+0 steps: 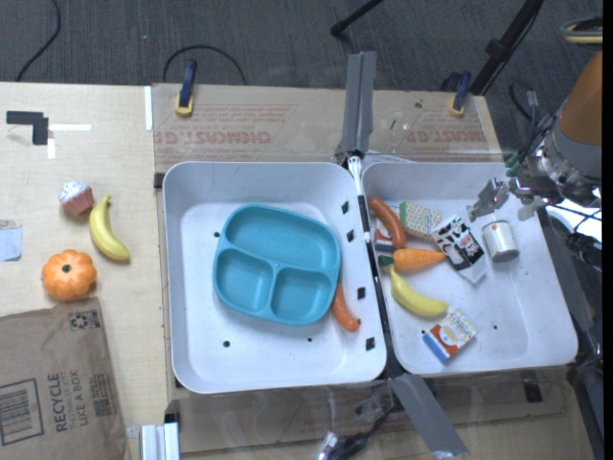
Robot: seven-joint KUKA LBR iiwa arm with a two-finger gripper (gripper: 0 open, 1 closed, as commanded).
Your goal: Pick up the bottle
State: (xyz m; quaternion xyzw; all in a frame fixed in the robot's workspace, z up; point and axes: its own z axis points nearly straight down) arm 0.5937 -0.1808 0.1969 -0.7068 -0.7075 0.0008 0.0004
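Observation:
The bottle, a small silver-white cylinder, lies on its side in the right bin, near the bin's far right. My gripper hangs just beyond and above it, reaching in from the right under the grey wrist with the orange band. Its two fingers stand apart, so it is open, with nothing between them. The bottle is just below the fingertips and apart from them.
Left of the bottle lie a black-and-white carton, a carrot, a sausage and a banana; a small orange-blue box is nearer the front. The left bin holds a blue divided plate.

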